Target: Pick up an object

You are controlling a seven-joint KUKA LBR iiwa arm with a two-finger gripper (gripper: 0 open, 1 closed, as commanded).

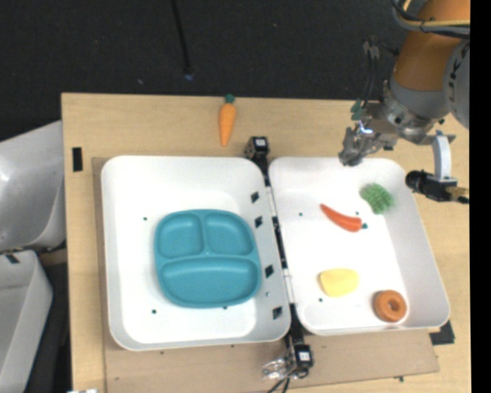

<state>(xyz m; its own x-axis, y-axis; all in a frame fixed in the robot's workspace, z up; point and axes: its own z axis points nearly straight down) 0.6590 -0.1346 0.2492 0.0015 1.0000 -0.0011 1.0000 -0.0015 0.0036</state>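
The right bin [409,244] holds a red chili pepper [342,218], a green broccoli-like piece [377,197], a yellow lump [338,282] and a brown donut [389,305]. My gripper [356,151] hangs over the bin's far rim, up and left of the green piece and above the chili. Nothing shows between its fingers.
The left bin [123,219] holds a teal divided plate [206,258]. An orange carrot [227,121] lies on the bench beyond the bins. A black clip [257,147] sits at the far end of the seam between the bins. A white object stands at the far left.
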